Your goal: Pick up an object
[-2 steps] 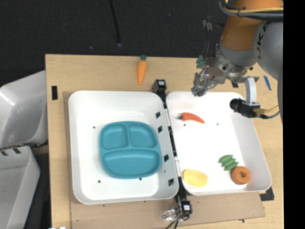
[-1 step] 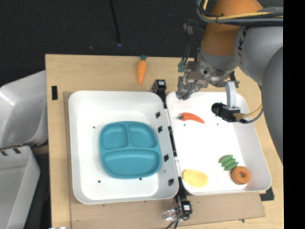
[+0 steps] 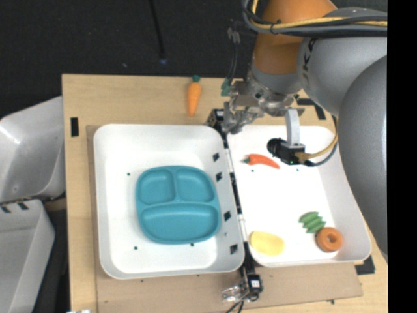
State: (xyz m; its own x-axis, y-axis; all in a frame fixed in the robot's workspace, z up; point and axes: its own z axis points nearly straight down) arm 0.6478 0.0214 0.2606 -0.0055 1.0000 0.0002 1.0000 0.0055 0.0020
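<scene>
1. Evidently approach step: claw (image 3: pixel 236 113) hangs over the upper left corner of the right white plastic bin (image 3: pixel 296 253); whether it is spread or closed, cannot tell; nothing seen held.
2. Nearest candidate: slim, glossy red-orange toy chili pepper (image 3: pixel 262 161), in that bin just below the claw.
3. Next move likely needs descent over the pepper.

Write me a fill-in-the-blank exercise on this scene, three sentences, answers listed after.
1. The blue plate lies in the ____ bin.
2. The carrot lies on the ____, outside both bins.
3. The doughnut sits beside the ____ toy in the right bin.

Answers: left; bench; green
</scene>
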